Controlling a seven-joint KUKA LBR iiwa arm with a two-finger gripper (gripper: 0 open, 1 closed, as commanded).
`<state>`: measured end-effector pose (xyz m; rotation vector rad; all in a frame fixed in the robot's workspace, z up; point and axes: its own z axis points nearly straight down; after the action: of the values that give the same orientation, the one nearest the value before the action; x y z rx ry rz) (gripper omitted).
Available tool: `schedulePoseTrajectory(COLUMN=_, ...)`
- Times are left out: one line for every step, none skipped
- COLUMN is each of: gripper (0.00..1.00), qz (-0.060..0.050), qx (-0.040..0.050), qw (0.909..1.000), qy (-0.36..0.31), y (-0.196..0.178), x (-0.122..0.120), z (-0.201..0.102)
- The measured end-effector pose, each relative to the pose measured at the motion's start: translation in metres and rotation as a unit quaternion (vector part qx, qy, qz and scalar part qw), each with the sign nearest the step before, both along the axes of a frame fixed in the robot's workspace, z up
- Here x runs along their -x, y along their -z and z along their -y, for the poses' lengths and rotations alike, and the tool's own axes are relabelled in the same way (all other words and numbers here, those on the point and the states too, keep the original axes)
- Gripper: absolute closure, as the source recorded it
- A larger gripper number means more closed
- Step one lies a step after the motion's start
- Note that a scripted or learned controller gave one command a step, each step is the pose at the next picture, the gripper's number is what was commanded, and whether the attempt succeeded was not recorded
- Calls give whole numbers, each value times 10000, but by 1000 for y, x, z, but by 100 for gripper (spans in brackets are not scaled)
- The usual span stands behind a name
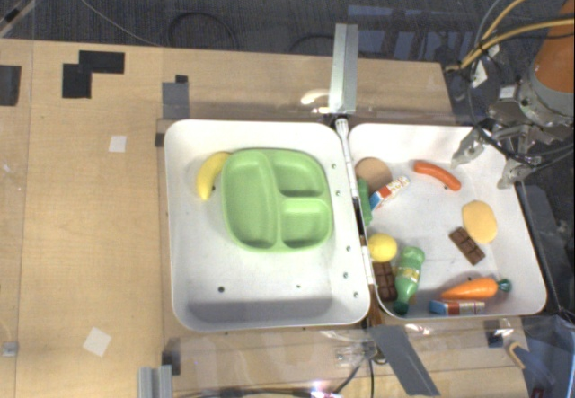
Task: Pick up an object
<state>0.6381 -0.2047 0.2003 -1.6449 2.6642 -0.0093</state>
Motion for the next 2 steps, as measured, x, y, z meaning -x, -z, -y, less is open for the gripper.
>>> schedulePoseTrajectory(gripper=0, qz=-50, qx=-24, qw=9992, qy=-398, y=110, x=-28, z=-6)
schedulePoseTrajectory(gripper=0, qz=-5, qx=9, qw=9969, qy=-792, y=111, x=33, z=-9)
